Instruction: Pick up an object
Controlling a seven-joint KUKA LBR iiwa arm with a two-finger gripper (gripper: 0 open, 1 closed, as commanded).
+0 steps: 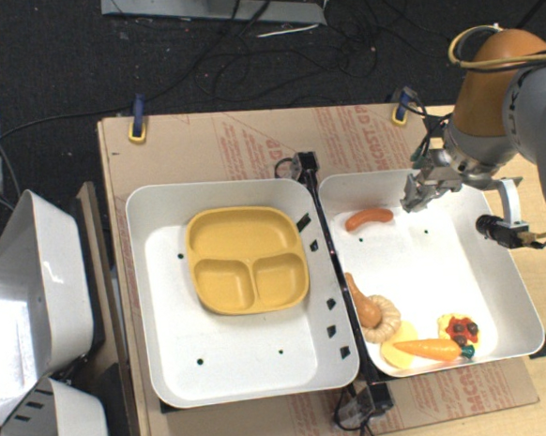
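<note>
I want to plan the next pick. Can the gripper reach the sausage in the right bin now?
Probably yes. The gripper is just right of the sausage, and nothing lies between them.

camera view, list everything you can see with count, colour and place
bins: 2, white, side by side on the bench
divided plate: 1, yellow, in the left-hand bin
sausage: 1, orange-red, top of the right-hand bin
shrimp: 1, tan, lower left of the right-hand bin
carrot: 1, orange, bottom of the right-hand bin
pizza slice: 1, yellow with red, bottom right of that bin
clamps: 2, yellow, back edge of the bench
arm: 1, grey with orange band, from the right
jaws: 1 pair, dark, just right of the sausage
</note>
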